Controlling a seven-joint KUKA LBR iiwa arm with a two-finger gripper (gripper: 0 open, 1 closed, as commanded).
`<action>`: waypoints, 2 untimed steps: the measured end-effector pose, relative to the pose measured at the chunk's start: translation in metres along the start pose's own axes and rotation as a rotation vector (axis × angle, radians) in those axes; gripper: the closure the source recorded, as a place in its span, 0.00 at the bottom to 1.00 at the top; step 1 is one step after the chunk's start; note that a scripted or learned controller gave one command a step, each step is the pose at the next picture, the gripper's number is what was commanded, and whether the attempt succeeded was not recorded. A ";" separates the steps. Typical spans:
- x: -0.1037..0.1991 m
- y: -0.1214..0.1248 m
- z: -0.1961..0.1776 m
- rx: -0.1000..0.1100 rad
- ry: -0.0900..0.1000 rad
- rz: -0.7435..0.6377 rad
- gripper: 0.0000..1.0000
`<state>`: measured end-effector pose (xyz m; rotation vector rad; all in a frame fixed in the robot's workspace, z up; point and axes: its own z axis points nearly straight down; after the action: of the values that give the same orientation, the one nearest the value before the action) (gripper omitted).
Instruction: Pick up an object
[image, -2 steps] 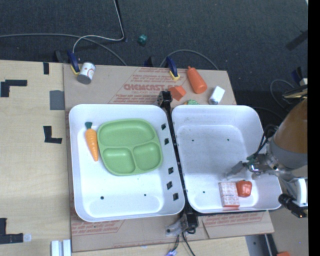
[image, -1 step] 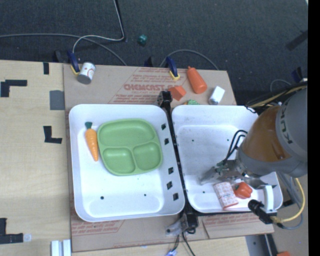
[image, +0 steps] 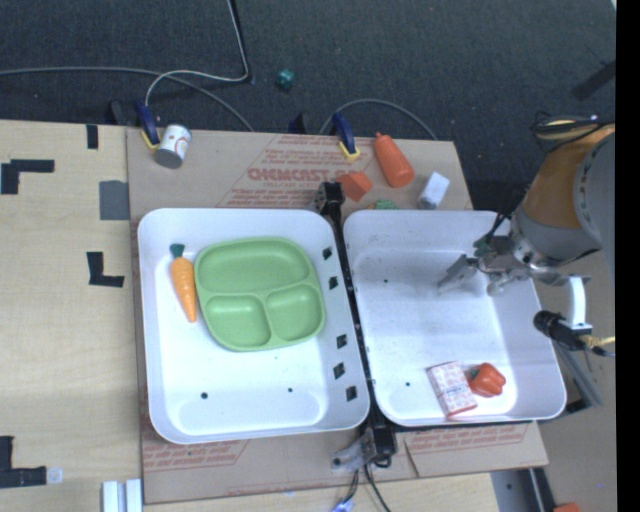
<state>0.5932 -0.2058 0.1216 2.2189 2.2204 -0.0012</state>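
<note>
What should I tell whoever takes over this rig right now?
Pincer: open, holding nothing, low over the upper part of the right bin.
Right bin: a red toy pepper and a small packet side by side near its lower right corner, well away from the pincer.
Left bin: green divided plate with a toy carrot beside its left edge.
Done: nothing picked.
Left: grasp one object and lift it.

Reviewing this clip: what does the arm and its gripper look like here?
The arm is grey with a broad orange band above the wrist. Its gripper is metallic grey with two thin fingers, and a white and black fitting sits lower on its body.
</note>
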 end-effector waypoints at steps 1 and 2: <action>-0.018 -0.110 0.035 0.001 0.002 0.002 0.00; 0.054 -0.026 0.002 0.001 0.003 -0.002 0.00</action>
<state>0.5673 -0.1521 0.1191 2.2186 2.2247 0.0005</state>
